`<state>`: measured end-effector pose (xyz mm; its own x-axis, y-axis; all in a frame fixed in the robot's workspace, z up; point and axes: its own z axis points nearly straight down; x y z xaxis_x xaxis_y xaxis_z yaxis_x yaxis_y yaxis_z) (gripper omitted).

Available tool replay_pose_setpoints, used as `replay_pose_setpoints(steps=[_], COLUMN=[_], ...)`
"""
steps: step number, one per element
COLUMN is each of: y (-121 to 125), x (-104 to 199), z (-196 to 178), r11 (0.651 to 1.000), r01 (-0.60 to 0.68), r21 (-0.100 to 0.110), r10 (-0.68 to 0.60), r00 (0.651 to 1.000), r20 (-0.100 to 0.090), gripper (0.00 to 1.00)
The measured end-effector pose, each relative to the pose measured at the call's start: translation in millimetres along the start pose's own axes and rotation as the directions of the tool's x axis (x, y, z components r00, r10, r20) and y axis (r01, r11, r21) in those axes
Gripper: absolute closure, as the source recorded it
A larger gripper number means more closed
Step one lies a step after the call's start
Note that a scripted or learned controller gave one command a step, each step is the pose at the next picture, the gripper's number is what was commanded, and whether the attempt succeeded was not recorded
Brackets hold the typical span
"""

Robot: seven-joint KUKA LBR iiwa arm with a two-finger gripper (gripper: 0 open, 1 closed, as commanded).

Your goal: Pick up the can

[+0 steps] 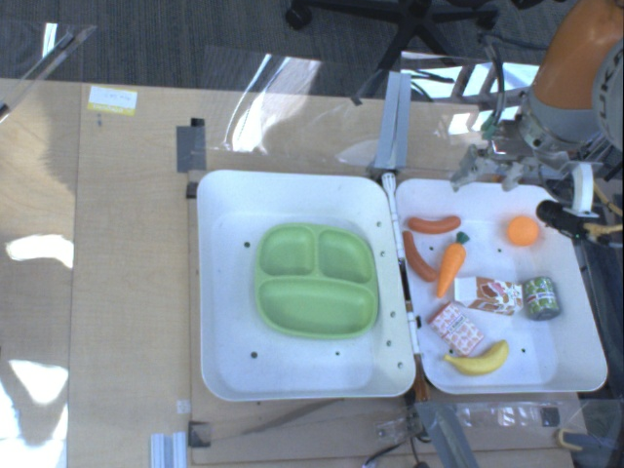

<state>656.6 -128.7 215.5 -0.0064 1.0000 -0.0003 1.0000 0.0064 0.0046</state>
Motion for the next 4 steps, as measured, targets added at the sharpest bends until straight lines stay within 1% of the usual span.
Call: replay_pose_setpoints(steps=[1, 2, 3, 4], y=[-56, -167, -46, -145], x=[-18, -60, -24, -53], z=[119, 126, 128, 115], r11=[0.999, 0.997, 0.963, 0.954], r01=[-0.053, -0.079, -0.269, -0.298], r21=[0.002, -0.005, -0.005, 0.002], r10=[0.053, 0.079, 0.269, 0.298], r00=[0.999, 0.997, 0.963, 0.954], r20=[0.000, -0.003, 0.000, 0.001], gripper=[0.00, 0.00, 0.00, 0.00])
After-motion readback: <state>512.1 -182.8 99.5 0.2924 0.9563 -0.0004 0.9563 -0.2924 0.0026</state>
